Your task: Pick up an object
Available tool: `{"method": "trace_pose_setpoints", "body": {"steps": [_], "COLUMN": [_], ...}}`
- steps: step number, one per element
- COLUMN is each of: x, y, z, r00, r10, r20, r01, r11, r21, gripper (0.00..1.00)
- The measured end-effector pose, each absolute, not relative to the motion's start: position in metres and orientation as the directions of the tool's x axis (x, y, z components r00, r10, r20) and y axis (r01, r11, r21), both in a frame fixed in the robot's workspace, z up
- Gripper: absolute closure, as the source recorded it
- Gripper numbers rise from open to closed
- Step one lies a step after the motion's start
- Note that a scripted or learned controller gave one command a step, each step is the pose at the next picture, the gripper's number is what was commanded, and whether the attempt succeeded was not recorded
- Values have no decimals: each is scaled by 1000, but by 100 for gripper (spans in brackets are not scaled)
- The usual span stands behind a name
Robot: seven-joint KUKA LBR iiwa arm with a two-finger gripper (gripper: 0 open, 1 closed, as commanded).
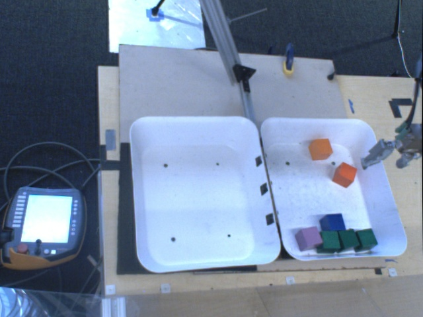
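Observation:
The right bin holds several small blocks. An orange cube lies near its far side, and a darker orange cube sits tilted just right of it. At the near edge a blue cube rests behind a purple block and three green blocks in a row. My gripper hangs over the right bin's right rim, a little right of the darker orange cube and apart from it. Nothing is visibly held.
The left bin adjoins the right one along a shared middle rim. A slanted metal pole crosses the back board, with a yellow clamp beside it. A teach pendant with cables lies on the floor at left.

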State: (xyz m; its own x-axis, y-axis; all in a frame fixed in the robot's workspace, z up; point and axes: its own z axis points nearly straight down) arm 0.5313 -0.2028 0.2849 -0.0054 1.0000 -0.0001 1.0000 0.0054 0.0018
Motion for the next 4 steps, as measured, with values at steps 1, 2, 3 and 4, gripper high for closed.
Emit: {"method": "trace_pose_setpoints", "body": {"steps": [1,2,3,4], "x": [531,529,531,531], "y": [-203,-202,-209,-211], "z": [285,223,163,101], "r00": [-5,-2,-2,-2], "r10": [1000,1000,1000,1000], "r20": [0,1,1,2], "r01": [1000,1000,1000,1000], "r11": [5,2,2,2], "r21": [2,-3,-3,-4], "gripper": [0,0,0,0]}}
